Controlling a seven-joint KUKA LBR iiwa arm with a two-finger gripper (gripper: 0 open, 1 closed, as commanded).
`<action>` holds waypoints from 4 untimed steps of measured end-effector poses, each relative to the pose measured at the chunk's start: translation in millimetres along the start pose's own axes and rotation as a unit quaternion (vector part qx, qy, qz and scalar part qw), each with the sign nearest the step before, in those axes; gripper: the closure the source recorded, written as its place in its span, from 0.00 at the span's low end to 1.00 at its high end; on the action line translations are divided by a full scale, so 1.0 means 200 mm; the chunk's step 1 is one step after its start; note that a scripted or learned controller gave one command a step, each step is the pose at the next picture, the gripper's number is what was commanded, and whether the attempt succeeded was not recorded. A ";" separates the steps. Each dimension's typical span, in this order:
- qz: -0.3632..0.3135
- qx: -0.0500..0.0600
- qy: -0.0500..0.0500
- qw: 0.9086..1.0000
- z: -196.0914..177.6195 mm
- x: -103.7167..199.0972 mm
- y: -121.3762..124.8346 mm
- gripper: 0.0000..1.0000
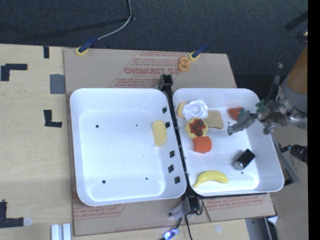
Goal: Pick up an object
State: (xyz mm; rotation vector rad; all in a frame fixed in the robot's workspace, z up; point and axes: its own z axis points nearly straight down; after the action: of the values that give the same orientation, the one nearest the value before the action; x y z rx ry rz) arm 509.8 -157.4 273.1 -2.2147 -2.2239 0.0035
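Note:
The right bin holds several small objects: a white crumpled piece, a tan bread slice, a yellow and red toy, an orange-red block, a red piece, a black cylinder and a yellow banana. My gripper hangs over the right bin's upper right part, just below the red piece and right of the bread slice. It is open and nothing sits between its fingers. A pale yellow piece lies in the left bin near its right wall.
Both bins rest on a cardboard sheet held by blue and yellow clips. An orange ring lies on the cardboard behind the bins. A black divider runs between the bins. The arm enters from the right edge.

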 end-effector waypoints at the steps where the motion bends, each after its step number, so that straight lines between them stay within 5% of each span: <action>1: -0.003 0.004 0.002 1.000 0.48 0.39 0.18 0.00; 2: 0.002 0.007 0.001 1.000 0.86 0.28 -0.07 0.00; 3: 0.000 0.000 0.000 1.000 0.95 0.28 0.21 0.00; 4: -0.001 0.000 -0.001 1.000 0.91 0.28 0.21 1.00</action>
State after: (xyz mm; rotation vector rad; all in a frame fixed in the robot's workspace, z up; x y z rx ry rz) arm 550.3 -100.5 91.6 -2.2123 -2.2273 0.0047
